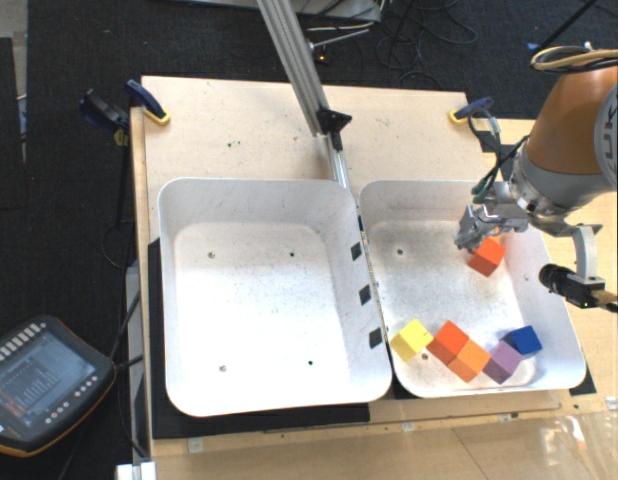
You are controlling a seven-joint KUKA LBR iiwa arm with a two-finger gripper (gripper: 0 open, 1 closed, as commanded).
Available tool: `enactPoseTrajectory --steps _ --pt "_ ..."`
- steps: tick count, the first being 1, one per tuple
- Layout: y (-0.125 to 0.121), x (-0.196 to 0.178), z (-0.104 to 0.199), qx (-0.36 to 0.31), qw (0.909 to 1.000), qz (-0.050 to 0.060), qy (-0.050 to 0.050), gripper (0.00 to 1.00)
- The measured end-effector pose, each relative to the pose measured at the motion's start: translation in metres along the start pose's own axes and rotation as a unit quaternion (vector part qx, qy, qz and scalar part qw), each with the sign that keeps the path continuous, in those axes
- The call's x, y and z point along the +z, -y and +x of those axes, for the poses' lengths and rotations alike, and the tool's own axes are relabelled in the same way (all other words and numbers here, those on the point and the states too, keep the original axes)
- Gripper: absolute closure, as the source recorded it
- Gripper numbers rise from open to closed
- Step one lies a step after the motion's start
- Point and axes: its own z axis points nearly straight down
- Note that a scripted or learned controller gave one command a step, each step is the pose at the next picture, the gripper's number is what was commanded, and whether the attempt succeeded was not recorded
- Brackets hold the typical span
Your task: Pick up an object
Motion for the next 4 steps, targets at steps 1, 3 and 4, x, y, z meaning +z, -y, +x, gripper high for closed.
enactPoseTrajectory --steps 1,3,4 --pt "-0.002 -0.05 0.0 0.0 1.0 0.0 0.0 1.0" --pt "0.006 -0.051 0.102 -0.003 1.0 0.003 -0.001 1.0" --pt "0.013 -0.056 0.16 -0.003 1.0 0.004 -0.002 1.0"
